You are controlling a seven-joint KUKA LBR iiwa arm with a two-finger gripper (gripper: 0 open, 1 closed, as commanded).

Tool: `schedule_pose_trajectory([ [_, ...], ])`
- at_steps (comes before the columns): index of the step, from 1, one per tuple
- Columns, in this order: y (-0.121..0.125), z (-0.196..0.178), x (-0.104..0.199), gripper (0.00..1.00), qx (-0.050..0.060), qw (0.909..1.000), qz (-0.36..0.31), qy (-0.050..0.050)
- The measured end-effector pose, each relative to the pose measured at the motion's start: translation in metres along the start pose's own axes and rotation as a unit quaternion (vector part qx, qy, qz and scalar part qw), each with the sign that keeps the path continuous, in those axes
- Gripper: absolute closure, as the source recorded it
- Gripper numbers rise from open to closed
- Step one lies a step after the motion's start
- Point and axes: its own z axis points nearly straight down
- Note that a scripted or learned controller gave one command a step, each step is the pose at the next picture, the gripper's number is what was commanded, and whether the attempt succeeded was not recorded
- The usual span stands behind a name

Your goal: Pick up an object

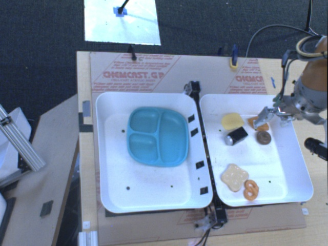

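The right bin (292,158) holds a yellow round piece (231,120), a black-and-white cylinder (237,136), a brown round piece (263,137), an orange piece (253,121) partly behind the gripper, a cream toast-shaped piece (234,177) and an orange pretzel (251,189). My gripper (262,119) hangs over the bin's far right part, just above the orange piece and the brown round piece. Nothing shows between its fingers.
The left bin (113,188) holds a blue divided plate (157,136). A black divider with clips (200,137) runs between the two bins. Cables arc above the arm at the top right. A white sheet (121,15) lies beyond the bench.
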Motion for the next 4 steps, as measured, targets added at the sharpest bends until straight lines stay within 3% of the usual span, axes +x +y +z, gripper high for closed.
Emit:
schedule_pose_trajectory([
  [1,0.006,0.061,-0.001,0.0,0.0,1.0,0.0,0.0],
  [2,0.01,0.073,-0.002,0.0,-0.008,1.0,0.0,-0.002],
  [3,0.01,0.064,-0.002,1.0,-0.007,1.0,0.0,-0.002],
  [4,0.014,-0.001,-0.001,1.0,-0.005,1.0,-0.002,-0.001],
])
